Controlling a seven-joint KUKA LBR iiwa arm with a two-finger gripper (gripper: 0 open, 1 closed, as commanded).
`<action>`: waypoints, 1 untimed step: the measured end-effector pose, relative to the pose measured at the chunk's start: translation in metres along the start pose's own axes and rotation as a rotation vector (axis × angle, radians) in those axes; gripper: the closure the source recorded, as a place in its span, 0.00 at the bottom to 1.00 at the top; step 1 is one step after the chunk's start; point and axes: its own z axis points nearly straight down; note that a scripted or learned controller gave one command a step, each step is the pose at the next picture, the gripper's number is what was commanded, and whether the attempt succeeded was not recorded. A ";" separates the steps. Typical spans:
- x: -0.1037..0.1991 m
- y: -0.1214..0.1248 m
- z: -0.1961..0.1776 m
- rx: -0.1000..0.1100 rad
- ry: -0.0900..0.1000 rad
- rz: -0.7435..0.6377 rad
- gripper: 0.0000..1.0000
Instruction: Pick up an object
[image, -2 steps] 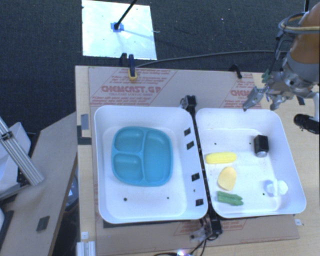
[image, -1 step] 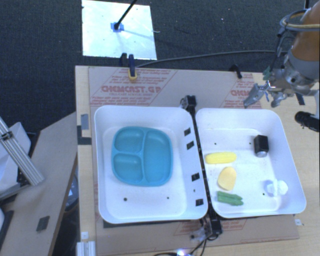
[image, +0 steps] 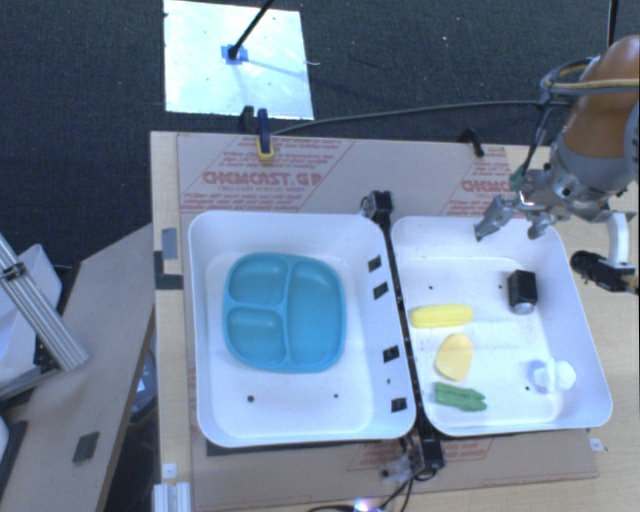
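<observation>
Arm (image: 600, 110) enters from upper right of camera view, grey body with orange band above wrist. Wrist angled downward and toward left. Gripper (image: 512, 222) at arm's lower-left end, hanging near upper right corner of scene. Two fingers (image: 487, 224) visible, spread apart, tips pointing down and outward. Nothing between fingers. Cables loop along upper side of arm.

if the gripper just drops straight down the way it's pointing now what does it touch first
Probably bare floor of the right bin near its far rim. The gripper, fingers apart, hangs up-view of the dark can, likely missing it, though depth is unclear.
</observation>
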 end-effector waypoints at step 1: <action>-0.001 -0.006 0.044 -0.001 0.000 0.000 0.00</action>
